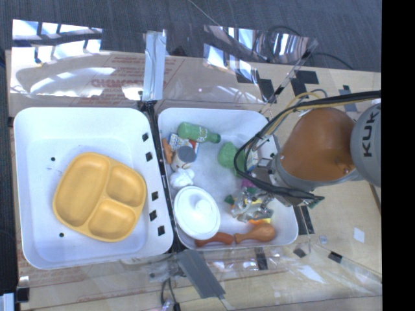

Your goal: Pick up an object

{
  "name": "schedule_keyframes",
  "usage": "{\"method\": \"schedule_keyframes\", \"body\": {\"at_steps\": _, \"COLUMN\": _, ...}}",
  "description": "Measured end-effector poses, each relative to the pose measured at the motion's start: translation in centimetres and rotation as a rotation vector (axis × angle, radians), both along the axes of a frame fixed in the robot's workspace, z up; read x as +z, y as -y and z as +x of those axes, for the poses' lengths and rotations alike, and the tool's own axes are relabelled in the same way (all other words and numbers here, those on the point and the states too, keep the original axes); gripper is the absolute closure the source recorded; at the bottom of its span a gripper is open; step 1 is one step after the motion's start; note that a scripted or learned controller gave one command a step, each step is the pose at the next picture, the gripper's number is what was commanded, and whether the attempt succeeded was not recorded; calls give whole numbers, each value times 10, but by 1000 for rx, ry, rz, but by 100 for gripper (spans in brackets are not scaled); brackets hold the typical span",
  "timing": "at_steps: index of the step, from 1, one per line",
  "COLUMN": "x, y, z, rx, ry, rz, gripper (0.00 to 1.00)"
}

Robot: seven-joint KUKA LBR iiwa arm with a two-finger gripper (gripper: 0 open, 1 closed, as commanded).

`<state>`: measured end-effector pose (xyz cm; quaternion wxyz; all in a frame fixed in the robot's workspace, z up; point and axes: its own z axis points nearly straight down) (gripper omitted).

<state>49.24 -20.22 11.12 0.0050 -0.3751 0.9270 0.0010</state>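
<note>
The right bin point(214, 116) holds a jumble of small things. A green bottle point(198, 133) lies near its far wall, a green lump point(227, 155) sits right of it, and a white round bowl point(197, 212) rests at the front left. An orange-brown spoon-like toy point(238, 237) lies along the front wall. My gripper point(254, 203) reaches down from the orange wrist point(318, 146) into a cluster of small colourful items point(249, 206) at the bin's right side. The wrist hides most of the gripper.
The left bin point(32, 135) carries a yellow divided tray point(98, 195). Small toys point(180, 155) crowd the right bin's left wall, with a white lump point(182, 177) below them. Black cables point(259, 141) loop beside the wrist. Clear plastic sheeting surrounds the bins.
</note>
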Motion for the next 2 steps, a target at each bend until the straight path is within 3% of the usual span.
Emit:
{"method": "schedule_keyframes", "body": {"at_steps": 1, "x": 42, "y": -77, "z": -9, "rx": -265, "ry": -13, "rz": -3, "gripper": 100}}
{"method": "schedule_keyframes", "body": {"at_steps": 2, "x": 166, "y": -83, "z": 25, "rx": -205, "ry": -1, "rz": -6, "gripper": 100}}
